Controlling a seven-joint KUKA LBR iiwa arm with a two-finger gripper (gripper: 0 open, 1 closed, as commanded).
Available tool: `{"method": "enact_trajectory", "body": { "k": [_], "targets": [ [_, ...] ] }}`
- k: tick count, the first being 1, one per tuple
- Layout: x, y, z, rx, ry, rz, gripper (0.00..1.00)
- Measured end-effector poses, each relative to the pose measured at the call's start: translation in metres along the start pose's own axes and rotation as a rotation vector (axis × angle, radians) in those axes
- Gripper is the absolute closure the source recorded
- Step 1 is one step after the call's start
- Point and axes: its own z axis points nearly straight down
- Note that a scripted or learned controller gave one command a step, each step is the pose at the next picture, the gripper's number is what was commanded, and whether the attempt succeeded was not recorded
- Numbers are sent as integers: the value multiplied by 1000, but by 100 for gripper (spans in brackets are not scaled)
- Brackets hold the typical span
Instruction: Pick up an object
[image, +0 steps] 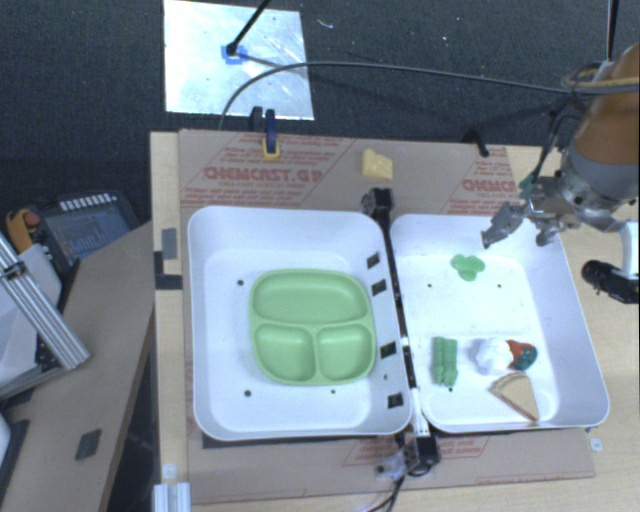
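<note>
Grey two-finger gripper (521, 229) hangs over right shallow white bin (570, 300), far edge, fingers spread, nothing between them. Small green leafy object (466, 265) lies below-left, apart from the fingers.

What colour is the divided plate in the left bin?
Light green, plain; the divided plate shows clearly in the camera view.

Dark carpet (80, 90) fills the upper frame beyond my bench, with a shiny silver sheet (238, 58) lying on it at upper left. A brown printed board (300, 165) covers the benchtop. At the left edge stand a keypad device (85, 232) and an aluminium rail (40, 315).
</note>
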Motion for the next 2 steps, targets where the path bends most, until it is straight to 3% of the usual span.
{"method": "enact_trajectory", "body": {
  "k": [2],
  "targets": [
    [-3, -14, 90, 2, 0, 2, 0]
  ]
}}
